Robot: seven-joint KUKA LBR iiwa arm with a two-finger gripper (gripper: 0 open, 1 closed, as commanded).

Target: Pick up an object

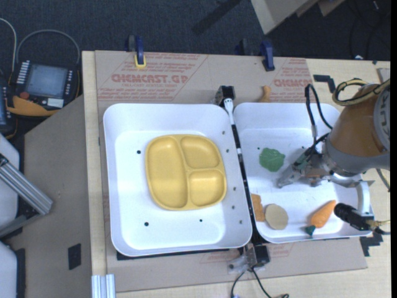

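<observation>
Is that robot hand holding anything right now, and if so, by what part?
Nothing can be seen held. The hand sits low in the right bin, just right of the green toy, with no object visible between its tips.

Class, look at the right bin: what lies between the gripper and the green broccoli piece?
In the camera view, only bare white floor of the right bin lies between the gripper and the broccoli.

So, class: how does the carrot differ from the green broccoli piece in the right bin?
The carrot is orange and long with a small green tip; the broccoli is green and rounded. The carrot lies slanted near the bin's front edge; the broccoli sits farther back, nearer the middle. Both are small toy foods lying loose in the right bin, close to the claw.
</observation>
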